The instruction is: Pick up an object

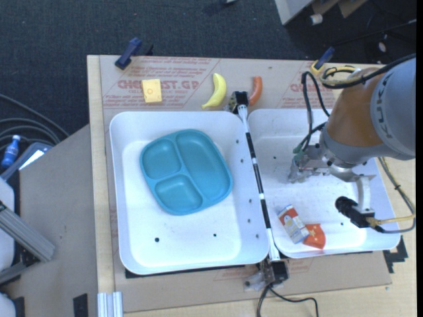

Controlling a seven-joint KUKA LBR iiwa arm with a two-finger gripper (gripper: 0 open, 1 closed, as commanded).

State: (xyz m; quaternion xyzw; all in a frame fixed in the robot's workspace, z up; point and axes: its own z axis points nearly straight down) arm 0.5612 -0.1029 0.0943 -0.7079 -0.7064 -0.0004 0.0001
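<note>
Reaching into the right bin, my tool, its grip state impossible to tell, hovers over bare floor, far from the orange-and-white packet lying near the bin's near edge.

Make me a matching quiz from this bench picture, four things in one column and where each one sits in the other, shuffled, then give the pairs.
1. blue divided plate
2. banana
3. orange and white packet
4. yellow block

A. right bin, near front edge
B. on the cardboard behind the left bin, far left
C. left bin
D. on the cardboard, by the divider's far end

Pairs: 1-C, 2-D, 3-A, 4-B
</note>
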